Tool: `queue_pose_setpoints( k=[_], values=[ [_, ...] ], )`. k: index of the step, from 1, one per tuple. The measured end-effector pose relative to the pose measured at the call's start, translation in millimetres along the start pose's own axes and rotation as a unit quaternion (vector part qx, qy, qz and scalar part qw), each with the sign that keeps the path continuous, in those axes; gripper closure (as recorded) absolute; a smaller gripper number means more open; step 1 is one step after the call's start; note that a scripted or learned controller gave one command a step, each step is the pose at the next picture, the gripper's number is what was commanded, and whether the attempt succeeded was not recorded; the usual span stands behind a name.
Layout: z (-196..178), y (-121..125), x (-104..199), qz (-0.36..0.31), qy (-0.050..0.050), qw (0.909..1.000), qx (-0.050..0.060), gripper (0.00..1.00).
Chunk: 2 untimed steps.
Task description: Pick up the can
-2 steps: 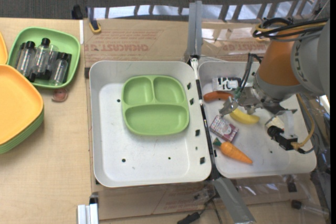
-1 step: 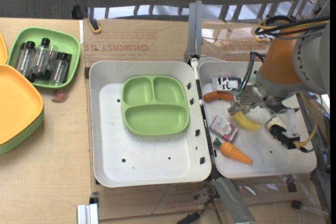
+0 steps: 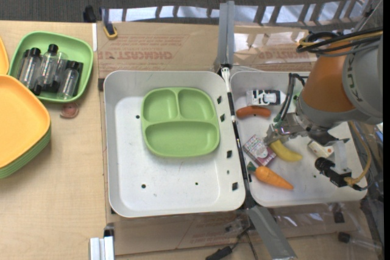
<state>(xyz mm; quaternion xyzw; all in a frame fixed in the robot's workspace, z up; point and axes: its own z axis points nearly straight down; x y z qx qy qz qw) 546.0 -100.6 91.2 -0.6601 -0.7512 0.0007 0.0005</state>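
One carrot point(image 3: 273, 177), one banana point(image 3: 286, 151), one can point(image 3: 265, 97), one gripper point(image 3: 282, 131).

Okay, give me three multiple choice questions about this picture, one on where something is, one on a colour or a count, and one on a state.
1. Where is the green divided plate?
A. In the left bin
B. In the right bin
C. On the wooden table

2. What colour is the carrot?
A. Purple
B. Orange
C. White

3. How does the can lie?
A. Between the pincer's tips
B. On the green plate
C. On the right bin's floor, apart from the pincer

Answers: 1 A, it sits inside the left bin. 2 B, its body is orange. 3 C, it rests near the bin's far edge.
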Motion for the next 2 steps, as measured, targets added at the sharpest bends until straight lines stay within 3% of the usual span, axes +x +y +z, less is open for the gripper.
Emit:
queue_pose_setpoints(
  k=[1,2],
  values=[
    [-99.9,58.3,47.0,0.057,-0.001,0.9984,0.000,1.00],
    [-99.0,84.1,48.6,0.143,-0.001,0.9898,0.001,1.00]
  ],
)
